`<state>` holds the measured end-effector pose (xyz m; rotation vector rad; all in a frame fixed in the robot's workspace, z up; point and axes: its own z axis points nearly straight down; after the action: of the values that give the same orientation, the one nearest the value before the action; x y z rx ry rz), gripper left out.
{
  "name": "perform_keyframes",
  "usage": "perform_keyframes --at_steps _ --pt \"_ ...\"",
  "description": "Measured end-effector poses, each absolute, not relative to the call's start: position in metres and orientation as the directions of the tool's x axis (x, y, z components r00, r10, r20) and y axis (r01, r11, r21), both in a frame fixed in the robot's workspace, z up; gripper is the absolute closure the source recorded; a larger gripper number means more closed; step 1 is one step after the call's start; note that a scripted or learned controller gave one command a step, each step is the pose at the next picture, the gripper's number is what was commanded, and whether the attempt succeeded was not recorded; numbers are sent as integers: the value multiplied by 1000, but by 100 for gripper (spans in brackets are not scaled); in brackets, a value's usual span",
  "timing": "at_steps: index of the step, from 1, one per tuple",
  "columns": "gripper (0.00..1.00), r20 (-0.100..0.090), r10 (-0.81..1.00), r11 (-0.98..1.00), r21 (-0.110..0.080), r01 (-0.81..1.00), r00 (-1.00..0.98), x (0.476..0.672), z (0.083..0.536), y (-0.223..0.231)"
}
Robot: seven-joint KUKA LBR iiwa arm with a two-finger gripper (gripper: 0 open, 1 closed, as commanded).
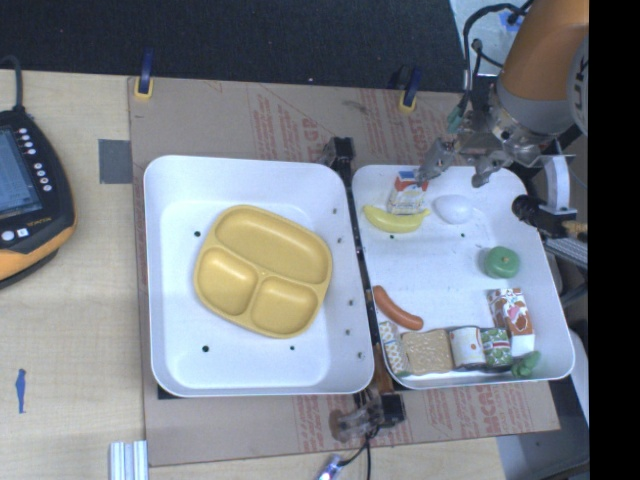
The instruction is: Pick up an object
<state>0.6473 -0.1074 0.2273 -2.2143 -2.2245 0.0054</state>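
A: So, what do you see in the left bin [170, 268]?

B: You have a yellow divided plate [262, 268] there, three compartments, lying flat near the middle.

A: And the right bin [545, 268]?

B: Along its far side you see a yellow banana [394, 219] with a small clear packet with a red and blue label [405, 194] resting against it, then a white egg-shaped piece [453, 209] just beside. A green round fruit [501, 262] sits toward the right wall. Nearer you: a sausage [398, 309], a brown bread slice [427, 351], a printed can on its side [480, 347], a printed carton [511, 318] and a small green item [526, 365] in the corner.

A: The gripper [456, 166]?

B: It hangs over the bin's far edge, fingers spread apart, nothing between them. Your left fingertip [432, 167] is close above the packet; whether it touches, you cannot tell.
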Motion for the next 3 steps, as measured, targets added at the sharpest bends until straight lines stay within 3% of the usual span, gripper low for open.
perform_keyframes --at_steps 1,2,3 --pt "0 -2 1000 7 -6 1000 -7 652 191 -51" --pt "100 -2 1000 8 -8 1000 -8 653 202 -52" --pt "100 0 1000 2 -5 1000 -2 604 237 -44"
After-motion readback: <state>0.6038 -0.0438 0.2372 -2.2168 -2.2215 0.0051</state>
